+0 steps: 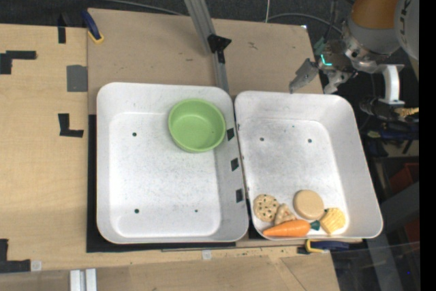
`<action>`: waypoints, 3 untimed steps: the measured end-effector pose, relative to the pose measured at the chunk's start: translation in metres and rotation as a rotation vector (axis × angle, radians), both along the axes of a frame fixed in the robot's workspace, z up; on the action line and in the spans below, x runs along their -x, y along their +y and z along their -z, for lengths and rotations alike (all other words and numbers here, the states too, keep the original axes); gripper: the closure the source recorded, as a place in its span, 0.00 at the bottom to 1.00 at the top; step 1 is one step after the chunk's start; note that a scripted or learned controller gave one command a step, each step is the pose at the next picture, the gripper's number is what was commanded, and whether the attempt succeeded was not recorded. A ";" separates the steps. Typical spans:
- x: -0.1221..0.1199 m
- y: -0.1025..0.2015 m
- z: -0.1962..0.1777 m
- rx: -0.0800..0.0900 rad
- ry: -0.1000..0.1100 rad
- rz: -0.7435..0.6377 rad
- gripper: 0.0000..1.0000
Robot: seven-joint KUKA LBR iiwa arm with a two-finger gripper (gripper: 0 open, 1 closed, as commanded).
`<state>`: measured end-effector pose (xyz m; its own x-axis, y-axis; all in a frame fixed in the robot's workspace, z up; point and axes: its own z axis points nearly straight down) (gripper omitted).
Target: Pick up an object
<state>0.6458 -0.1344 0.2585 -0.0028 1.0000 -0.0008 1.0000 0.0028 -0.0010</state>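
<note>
**Claw waiting beyond the right bin, food toys lying at the opposite end**

The arm (pixel 385 0) is hanging past the far right corner of the right bin (pixel 340 146), with the claw (pixel 315 73) sitting just outside that bin's far rim. Its fingers seem to be spreading apart with nothing between them (the slant makes this hard to judge firmly).

Everything worth grabbing in the right bin is crowding its near edge, well apart from the claw: a carrot (pixel 287 229) lying with its long axis running along that near rim, a speckled cookie (pixel 265 206) toward the bin's near left corner, a tan round disc (pixel 308 202) just behind the carrot, and a yellow ridged piece (pixel 333 219) at the carrot's right end. The coming move is probably calling for a long reach down the bin toward that cluster.

Left of the right bin, the other bin (pixel 122 167) is holding one green bowl (pixel 197 125), upright near its far rim.
</note>
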 end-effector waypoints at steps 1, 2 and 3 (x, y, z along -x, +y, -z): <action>-0.003 -0.001 0.045 0.000 0.005 0.001 0.00; -0.008 -0.001 0.108 -0.001 0.007 0.001 0.00; -0.004 0.007 0.170 -0.001 0.007 0.000 0.00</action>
<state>0.6502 -0.1270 0.0885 -0.0023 1.0000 0.0005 1.0000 0.0023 -0.0083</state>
